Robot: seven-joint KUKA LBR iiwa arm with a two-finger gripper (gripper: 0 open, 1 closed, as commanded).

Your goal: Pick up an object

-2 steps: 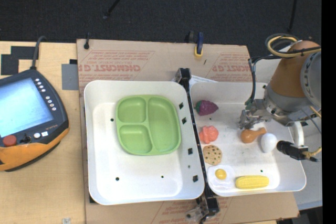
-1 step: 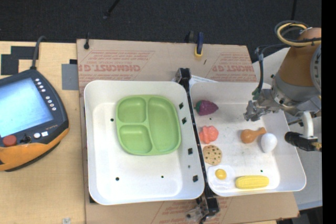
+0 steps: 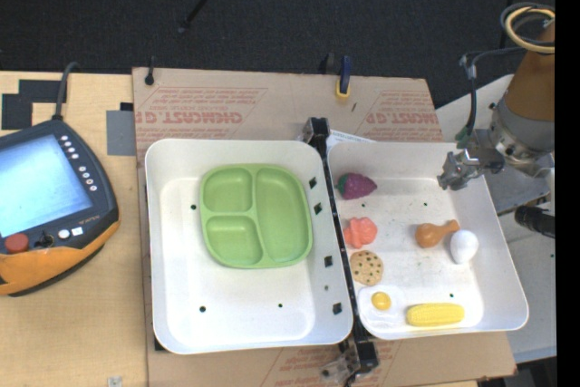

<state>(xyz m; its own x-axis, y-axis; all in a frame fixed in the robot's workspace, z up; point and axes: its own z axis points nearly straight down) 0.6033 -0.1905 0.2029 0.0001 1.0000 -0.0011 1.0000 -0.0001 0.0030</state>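
Note:
The right bin [image 3: 494, 222] holds several toy foods: a purple-red fruit [image 3: 357, 186], a pink piece [image 3: 360, 232], a round cookie [image 3: 366, 266], an orange drumstick [image 3: 437, 234], a white egg [image 3: 463, 246], a small yellow piece [image 3: 381, 301] and a yellow corn cob [image 3: 434, 314]. My gripper [image 3: 456, 169] hangs at the bin's far right corner, above and right of the drumstick, apart from every item. Nothing shows between its fingers.
The left bin [image 3: 172, 285] bears a green divided plate [image 3: 255, 216]. A black divider [image 3: 332, 222] runs between the bins. A teach pendant [image 3: 50, 204] lies on the bench at the far left. A yellow-handled clamp [image 3: 343, 79] stands behind the bins.

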